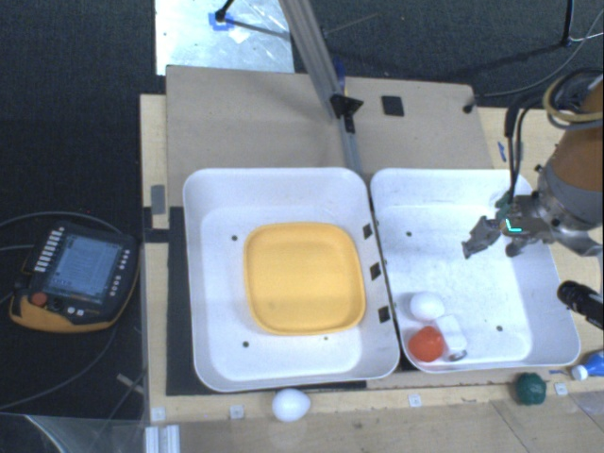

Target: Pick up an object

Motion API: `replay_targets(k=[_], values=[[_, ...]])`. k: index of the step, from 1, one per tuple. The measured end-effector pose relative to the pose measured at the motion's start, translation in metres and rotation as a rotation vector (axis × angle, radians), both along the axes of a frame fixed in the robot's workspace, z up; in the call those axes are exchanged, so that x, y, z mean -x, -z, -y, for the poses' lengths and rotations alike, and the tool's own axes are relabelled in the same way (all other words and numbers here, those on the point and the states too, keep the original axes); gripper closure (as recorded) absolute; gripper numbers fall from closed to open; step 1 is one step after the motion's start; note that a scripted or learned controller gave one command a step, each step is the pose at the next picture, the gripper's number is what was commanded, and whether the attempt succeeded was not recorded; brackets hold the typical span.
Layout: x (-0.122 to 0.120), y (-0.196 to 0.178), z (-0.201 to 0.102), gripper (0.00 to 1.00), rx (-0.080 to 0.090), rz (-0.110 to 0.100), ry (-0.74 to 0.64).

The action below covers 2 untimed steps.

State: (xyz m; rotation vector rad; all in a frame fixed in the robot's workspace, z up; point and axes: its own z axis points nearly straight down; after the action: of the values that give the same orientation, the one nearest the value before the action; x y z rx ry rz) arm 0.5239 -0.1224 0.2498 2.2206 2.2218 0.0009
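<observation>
The gripper [489, 237] hangs over the right bin [538, 295], seemingly spread and holding nothing, well apart from the red ball [427, 343].

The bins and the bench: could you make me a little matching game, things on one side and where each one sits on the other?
Things:
1. yellow plate
2. red ball
3. white egg
4. pincer

Places:
A. on the bench in front of the left bin
B. above the right bin
C. in the left bin
D. near corner of the right bin

Pairs: 1-C, 2-D, 3-A, 4-B
</observation>
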Motion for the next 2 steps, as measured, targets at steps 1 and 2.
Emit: replay_targets(k=[1, 2], values=[[0.000, 0.000, 0.000, 0.00, 0.000, 0.000, 0.000], [-0.004, 0.055, 0.009, 0.00, 0.000, -0.004, 0.001]])
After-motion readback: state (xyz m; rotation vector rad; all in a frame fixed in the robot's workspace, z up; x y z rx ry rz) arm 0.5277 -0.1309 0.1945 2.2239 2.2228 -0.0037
